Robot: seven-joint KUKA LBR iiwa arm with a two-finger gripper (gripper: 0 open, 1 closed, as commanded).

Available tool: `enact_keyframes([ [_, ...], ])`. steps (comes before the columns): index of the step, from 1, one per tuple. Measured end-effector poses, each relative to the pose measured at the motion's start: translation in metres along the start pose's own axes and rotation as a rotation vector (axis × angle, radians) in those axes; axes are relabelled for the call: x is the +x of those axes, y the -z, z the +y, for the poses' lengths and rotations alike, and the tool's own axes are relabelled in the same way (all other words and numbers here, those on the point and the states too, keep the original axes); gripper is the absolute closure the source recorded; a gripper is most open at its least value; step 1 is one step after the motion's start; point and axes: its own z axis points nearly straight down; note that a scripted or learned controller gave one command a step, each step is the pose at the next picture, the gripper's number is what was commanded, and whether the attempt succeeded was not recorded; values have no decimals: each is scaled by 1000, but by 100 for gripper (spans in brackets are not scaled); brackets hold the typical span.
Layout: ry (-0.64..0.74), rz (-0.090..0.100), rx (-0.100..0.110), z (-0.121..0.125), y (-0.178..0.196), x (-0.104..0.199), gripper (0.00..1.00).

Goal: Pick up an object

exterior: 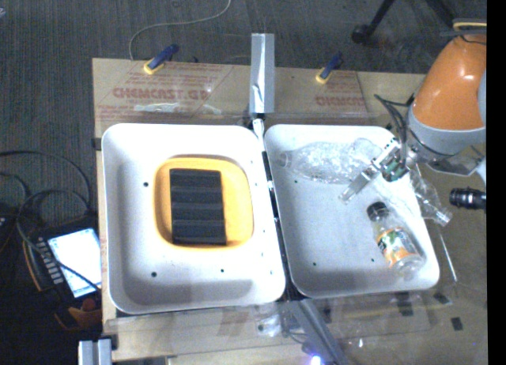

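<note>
My gripper [352, 190] hangs over the upper middle of the right bin [316, 269], reaching in from the right under the orange-banded wrist. Just to its upper left lies a crumpled clear plastic bottle [328, 159], close to the gripper tip; I cannot tell whether they touch. A small clear bottle with an orange label and dark cap [393, 242] lies near the bin's lower right corner, below the gripper and apart from it. In the left bin [126, 276] sits a yellow dish holding a black ribbed block [198, 205].
A metal post [261, 79] stands behind the seam between the two bins. Two blue-and-yellow clamps [160, 58] hold the board at the back. Cables and a lit device [71, 257] lie on the floor at the left.
</note>
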Motion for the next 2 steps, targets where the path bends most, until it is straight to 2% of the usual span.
enact_keyframes([
  [1,39,1,2,61,2,31,100],
  [2,-121,-2,-1,35,34,14,100],
])
